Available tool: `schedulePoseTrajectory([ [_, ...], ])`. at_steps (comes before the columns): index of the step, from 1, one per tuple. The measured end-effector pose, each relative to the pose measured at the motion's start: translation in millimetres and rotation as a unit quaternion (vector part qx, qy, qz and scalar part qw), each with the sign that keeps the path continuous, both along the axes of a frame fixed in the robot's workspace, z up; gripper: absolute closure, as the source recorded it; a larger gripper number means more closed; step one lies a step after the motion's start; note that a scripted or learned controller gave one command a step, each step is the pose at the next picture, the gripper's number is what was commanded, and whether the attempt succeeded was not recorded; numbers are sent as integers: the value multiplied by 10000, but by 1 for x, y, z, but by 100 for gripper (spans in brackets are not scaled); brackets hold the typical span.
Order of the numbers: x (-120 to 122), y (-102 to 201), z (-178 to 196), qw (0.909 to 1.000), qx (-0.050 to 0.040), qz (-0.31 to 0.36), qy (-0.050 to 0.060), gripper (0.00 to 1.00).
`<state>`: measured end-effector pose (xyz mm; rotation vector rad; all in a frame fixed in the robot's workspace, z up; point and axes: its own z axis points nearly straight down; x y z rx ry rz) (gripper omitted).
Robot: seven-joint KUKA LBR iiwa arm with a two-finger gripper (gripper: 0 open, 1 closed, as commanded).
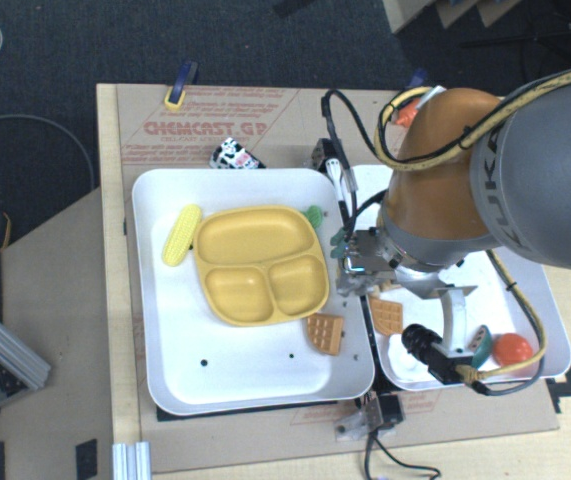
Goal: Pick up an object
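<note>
In the left bin lies a yellow divided plate, with a yellow corn cob at its left and a small green piece at its upper right corner. A brown waffle piece rests near the bin's right wall. A second waffle piece sits in the right bin, along with an orange-red ball and a small teal item. My gripper hangs low over the wall between the bins, just above the second waffle, with the arm's bulk covering most of the right bin.
A small black-and-white cow-patterned toy lies on the cardboard behind the left bin. A blue and yellow clamp sits at the board's far edge. The arm's orange band looms over the right bin's back half.
</note>
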<state>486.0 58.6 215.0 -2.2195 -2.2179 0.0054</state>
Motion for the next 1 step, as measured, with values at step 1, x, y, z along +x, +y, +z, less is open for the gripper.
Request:
schedulePoseTrajectory([
  [1, -1, 3, 4, 10000, 1, 7, -24, 100],
])
